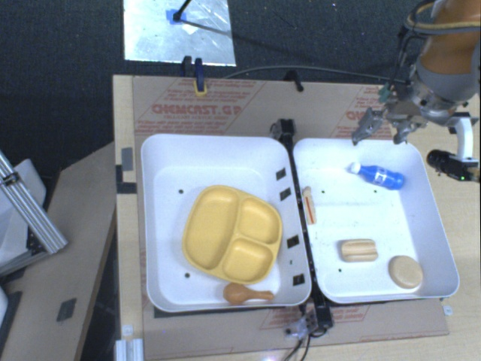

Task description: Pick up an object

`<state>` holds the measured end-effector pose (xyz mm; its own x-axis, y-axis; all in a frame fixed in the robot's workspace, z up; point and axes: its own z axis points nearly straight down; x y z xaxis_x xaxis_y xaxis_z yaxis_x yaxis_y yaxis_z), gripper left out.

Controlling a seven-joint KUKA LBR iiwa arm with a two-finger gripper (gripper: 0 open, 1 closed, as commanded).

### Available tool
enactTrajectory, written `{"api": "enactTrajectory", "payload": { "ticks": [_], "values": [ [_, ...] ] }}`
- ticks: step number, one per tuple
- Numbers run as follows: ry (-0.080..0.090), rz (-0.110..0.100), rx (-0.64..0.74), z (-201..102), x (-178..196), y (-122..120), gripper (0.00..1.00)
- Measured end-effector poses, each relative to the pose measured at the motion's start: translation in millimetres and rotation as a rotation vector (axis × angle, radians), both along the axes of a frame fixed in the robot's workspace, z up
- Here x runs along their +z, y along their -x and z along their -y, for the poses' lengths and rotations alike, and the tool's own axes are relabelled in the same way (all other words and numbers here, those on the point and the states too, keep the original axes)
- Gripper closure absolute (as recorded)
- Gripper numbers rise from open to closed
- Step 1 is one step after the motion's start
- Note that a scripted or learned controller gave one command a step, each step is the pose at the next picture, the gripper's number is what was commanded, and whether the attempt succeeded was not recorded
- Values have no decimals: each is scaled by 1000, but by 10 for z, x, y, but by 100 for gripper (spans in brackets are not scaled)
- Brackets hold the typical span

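Blue bottle (379,175) lies just below your pincer (386,128), long axis left-right across the right bin (428,224); pincer spread apart, gripping nothing.

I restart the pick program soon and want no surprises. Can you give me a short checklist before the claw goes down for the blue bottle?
1. Claw open, nothing between its fingers: ok.
2. Claw above the right bin's far rim, not yet over the blue bottle: not ok.
3. Bottle lying on its side, apart from other items: ok.
4. Bun and round cookie far from the bottle: ok.
5. Bottle's firmness for gripping: cannot tell.
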<state>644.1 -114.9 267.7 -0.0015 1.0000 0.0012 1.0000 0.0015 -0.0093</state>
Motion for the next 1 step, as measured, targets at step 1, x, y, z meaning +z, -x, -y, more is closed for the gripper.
{"api": "enactTrajectory", "payload": {
  "ticks": [1],
  "values": [
    [1,11,2,-3,68,-19,0]
  ]
}}
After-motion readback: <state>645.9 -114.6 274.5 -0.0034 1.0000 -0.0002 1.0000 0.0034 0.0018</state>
